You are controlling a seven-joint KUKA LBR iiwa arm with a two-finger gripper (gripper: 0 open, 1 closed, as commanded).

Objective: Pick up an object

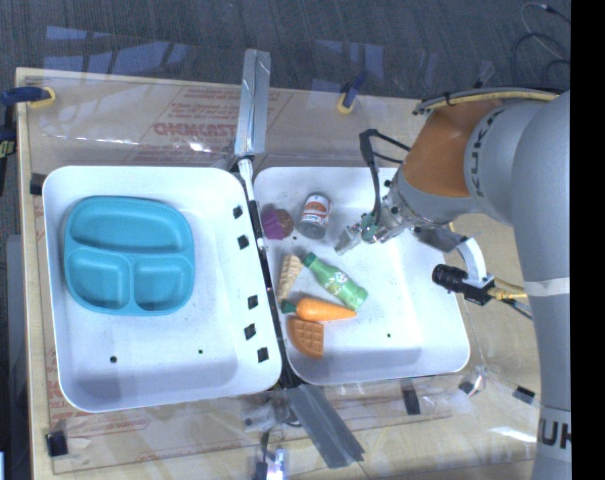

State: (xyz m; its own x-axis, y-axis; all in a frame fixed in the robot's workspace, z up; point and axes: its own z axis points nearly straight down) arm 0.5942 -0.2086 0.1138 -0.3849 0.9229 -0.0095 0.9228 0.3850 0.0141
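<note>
A blue clamp (22, 95) grips the far left corner of the tabletop (132, 118), which is covered by clear plastic sheeting. The left white bin (152, 363) holds a turquoise divided tray (128, 254), lying flat toward the bin's left side. A metal bar (252, 103) runs along the seam between the two bins.

In the right white bin (422, 343), a cluster of toy foods sits near the left wall: a purple round item (276, 222), a small can (315, 214) just beside it, a cream-coloured cone-shaped piece (291, 273), a green bottle (336, 281) lying on its side, an orange carrot (325, 310) touching the bottle's lower end, and a brown waffle-like piece (307, 337) below the carrot.

To the right of the can, the gripper (359, 233) hangs low over the bin floor, its fingers pointing left toward the can and bottle; how far apart they stand cannot be told, and nothing is seen between them. Behind it rises the grey arm (527, 168) with its orange band (444, 158).
</note>
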